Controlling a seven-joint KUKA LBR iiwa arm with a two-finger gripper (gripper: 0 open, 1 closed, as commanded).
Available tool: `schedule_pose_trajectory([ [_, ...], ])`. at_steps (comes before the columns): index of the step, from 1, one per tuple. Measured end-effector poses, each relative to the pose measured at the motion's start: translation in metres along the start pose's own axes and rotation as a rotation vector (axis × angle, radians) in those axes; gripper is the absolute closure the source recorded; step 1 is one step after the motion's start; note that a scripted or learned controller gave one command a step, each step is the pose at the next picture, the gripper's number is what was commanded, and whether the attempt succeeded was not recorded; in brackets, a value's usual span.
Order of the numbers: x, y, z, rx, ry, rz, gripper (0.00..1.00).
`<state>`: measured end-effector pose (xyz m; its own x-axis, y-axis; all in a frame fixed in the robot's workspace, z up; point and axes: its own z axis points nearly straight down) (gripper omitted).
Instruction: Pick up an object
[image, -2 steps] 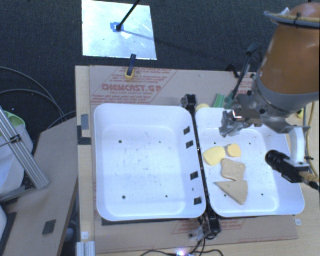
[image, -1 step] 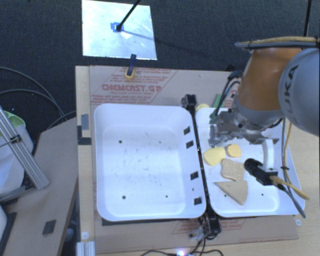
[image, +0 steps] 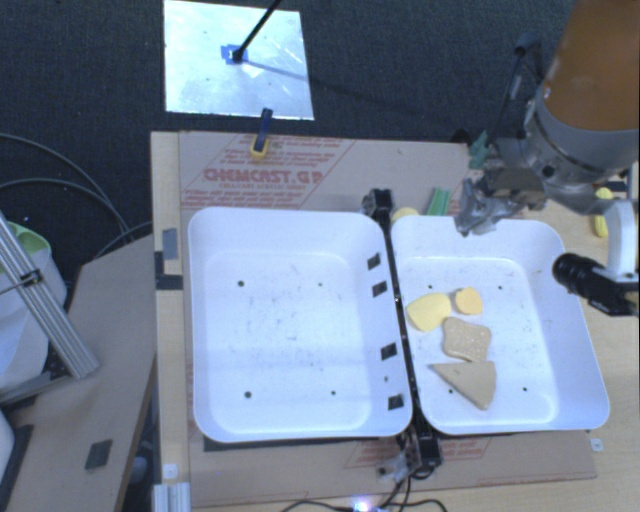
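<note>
**Gripper poised over the far rim of the right bin**

Jaws first: from my seat I cannot tell how they stand, because the gripper (image: 482, 215) is a small grey tangle seen from above, and I see nothing caught in it. It hangs over the far edge of the right bin (image: 575, 375), under the grey wrist and the orange band (image: 600, 65) of the arm.

Below the gripper and nearer the camera, well apart from it, four pieces of toy food lie bunched on the bin floor. Closest to the gripper are a yellow oval piece (image: 427, 311) and a small round yellow slice (image: 468, 300), just beside each other. Past them, farther from the gripper, a tan cracker (image: 466, 341) sits touching the oval piece, and a tan wedge (image: 468, 381) lies beyond the cracker, its edge against it.

Across the divider, off to the gripper's side, is the left bin (image: 215, 400), white with dark specks on its floor. Just beside the gripper, outside the bin rim, a small yellow lump (image: 404, 213) and a green strip (image: 438, 201) rest on the cardboard sheet (image: 290, 170) under both bins.
</note>
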<state>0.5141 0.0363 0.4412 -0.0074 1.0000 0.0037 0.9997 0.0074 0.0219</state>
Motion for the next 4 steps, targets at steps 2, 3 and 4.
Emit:
schedule_pose_trajectory([
  [2,-0.026,0.03,0.196,0.019,-0.003,0.003,1.0],
  [3,-0.044,-0.037,0.26,0.031,-0.003,0.01,1.0],
  [4,0.011,-0.028,0.153,0.009,0.0,-0.003,1.0],
])
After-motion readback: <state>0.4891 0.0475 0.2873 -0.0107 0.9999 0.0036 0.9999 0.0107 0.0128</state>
